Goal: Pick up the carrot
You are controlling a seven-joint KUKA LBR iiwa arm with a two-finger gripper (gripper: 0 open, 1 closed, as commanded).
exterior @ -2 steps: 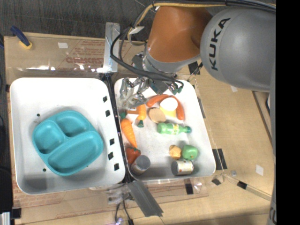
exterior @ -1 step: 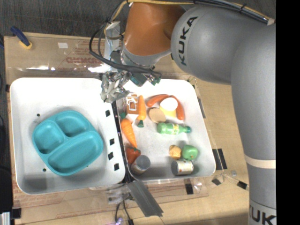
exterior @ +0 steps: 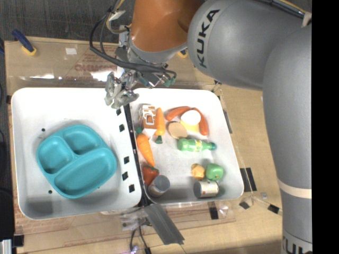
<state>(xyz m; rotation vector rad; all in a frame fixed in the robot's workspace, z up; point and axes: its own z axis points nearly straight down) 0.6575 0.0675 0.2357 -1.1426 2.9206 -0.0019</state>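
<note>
Arm: the grey KUKA arm (exterior: 249, 41) is seen reaching in from the right, with its orange band (exterior: 159, 15) above the wrist.
Gripper: the gripper (exterior: 117, 93) is placed over the far end of the divider between the two bins, near the back rim; nothing is seen between its fingers, and how far apart they stand cannot be told.
Carrot: the carrot (exterior: 145, 148) is laid in the right bin (exterior: 225, 136), against the left wall, pointing down the picture, well apart from the gripper.
Second orange piece: a slimmer orange vegetable (exterior: 159, 124) is laid just beyond the carrot, beside a small box (exterior: 148, 115).
Other items in right bin: a green bottle (exterior: 195, 145), a green apple-like piece (exterior: 214, 171), a metal can (exterior: 206, 189), a grey cup (exterior: 160, 184) and a red piece (exterior: 149, 172) are spread across the floor.
Left bin: a teal divided plate (exterior: 77, 160) is set in the left bin (exterior: 26, 115).
</note>
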